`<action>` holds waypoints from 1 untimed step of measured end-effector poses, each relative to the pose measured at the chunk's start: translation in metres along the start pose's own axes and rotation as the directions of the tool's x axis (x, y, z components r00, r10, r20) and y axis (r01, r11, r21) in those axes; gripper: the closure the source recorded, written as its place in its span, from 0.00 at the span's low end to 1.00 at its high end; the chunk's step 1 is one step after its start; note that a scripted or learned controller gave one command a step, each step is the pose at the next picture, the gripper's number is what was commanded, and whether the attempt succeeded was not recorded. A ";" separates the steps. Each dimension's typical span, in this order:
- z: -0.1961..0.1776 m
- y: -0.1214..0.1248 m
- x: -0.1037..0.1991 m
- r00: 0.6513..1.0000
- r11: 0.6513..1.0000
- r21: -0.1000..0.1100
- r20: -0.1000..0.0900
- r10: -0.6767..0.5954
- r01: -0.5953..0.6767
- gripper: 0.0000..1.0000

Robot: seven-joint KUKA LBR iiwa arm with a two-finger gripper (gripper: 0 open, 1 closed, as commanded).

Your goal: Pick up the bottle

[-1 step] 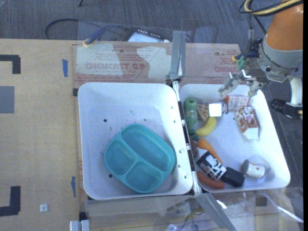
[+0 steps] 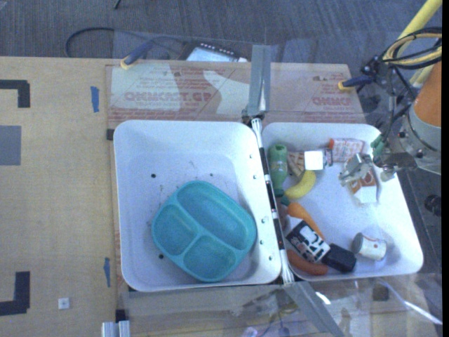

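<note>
Green bottle (image 2: 278, 161) lies along right bin's (image 2: 407, 220) left wall. Hand (image 2: 359, 168) hovers near far-right corner; grip state unclear.

Matt teal plastic tray (image 2: 203, 232), smooth white bins (image 2: 133, 153) (speckled), green plastic bottle (image 2: 279, 166), glossy banana (image 2: 302, 185)

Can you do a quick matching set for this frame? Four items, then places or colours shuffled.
Things:
1. divided plate
2. green bottle
3. banana
4. pincer

Descriptions:
A. yellow, just right of the bottle
B. over the right bin's upper right part
C. teal, in the left bin
D. along the right bin's left wall

Pairs: 1-C, 2-D, 3-A, 4-B
</note>
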State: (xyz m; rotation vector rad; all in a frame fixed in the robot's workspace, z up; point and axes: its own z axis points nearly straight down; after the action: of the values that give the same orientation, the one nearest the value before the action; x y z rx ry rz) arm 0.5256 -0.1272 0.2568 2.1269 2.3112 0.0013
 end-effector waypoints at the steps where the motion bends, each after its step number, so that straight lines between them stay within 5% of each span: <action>1: 0.087 -0.049 -0.028 0.995 0.995 0.001 0.000 0.102 -0.102 0.00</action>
State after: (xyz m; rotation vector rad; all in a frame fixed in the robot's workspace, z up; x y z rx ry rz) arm 0.4793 -0.1587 0.1701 2.2431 2.1999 0.0008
